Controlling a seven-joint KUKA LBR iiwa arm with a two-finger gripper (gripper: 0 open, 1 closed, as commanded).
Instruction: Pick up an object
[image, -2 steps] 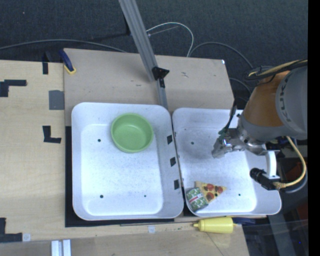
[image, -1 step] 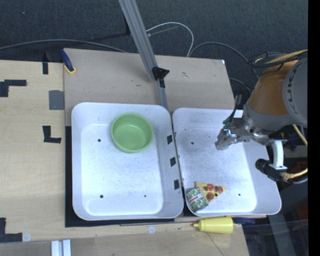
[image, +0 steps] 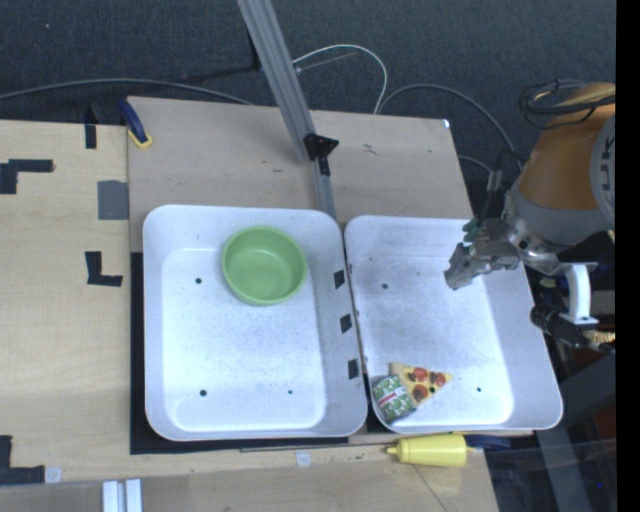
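The wooden bench (image: 400, 160) carried two shallow white bins side by side, their inner rims touching along the middle. The left bin (image: 180, 390) held a green bowl (image: 264, 264), upright, near its far edge and toward the centre. The right bin (image: 510, 400) held two small items at its near edge: a slice of toy pizza (image: 424, 380) with red and green toppings, and, touching it on the side toward the left bin, a small green-patterned packet (image: 392, 398) lying against the bin's corner wall. The arm (image: 565, 170) — grey, with its orange band uppermost — reached in from the right and ended in the gripper (image: 468, 266), which hung over the far right part of the right bin, well apart from the pizza slice and the packet. Whether it stood open or closed could not be told, and nothing could be seen in its grasp. A slanted grey metal pole (image: 285, 85) crossed the far side of the bench above the seam between the bins. Just outside the near rim of the right bin lay a yellow squeeze bottle (image: 432, 451) — on its side, its nozzle pointing toward the left.
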